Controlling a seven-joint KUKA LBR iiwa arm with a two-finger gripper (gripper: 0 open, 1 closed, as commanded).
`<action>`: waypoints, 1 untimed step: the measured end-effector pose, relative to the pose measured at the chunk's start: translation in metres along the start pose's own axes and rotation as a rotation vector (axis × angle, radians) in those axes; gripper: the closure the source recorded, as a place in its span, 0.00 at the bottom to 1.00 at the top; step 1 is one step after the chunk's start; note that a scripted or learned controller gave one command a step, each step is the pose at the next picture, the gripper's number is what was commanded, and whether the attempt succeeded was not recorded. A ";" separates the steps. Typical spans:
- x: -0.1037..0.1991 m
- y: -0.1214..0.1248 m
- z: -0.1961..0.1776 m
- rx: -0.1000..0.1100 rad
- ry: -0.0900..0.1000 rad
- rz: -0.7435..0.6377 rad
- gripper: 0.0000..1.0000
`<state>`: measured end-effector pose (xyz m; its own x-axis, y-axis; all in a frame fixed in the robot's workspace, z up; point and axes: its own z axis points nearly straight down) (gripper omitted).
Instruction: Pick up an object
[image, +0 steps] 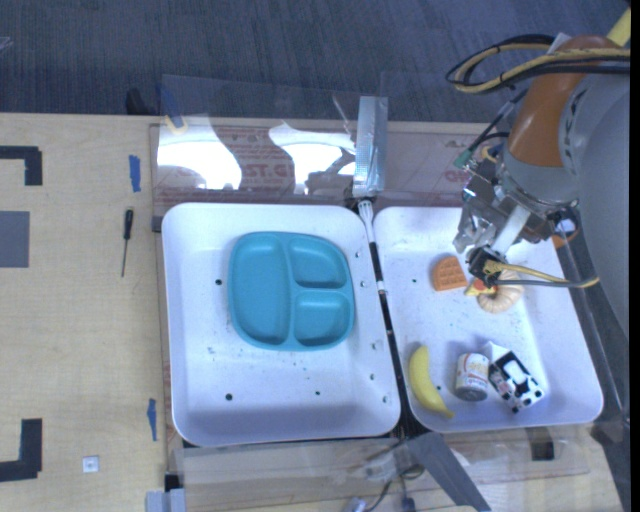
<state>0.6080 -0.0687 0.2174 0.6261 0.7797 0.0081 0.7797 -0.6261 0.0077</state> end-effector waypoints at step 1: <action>0.019 0.051 0.035 0.011 -0.012 -0.029 1.00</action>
<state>0.6600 -0.0857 0.1828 0.6030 0.7978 -0.0035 0.7978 -0.6030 -0.0029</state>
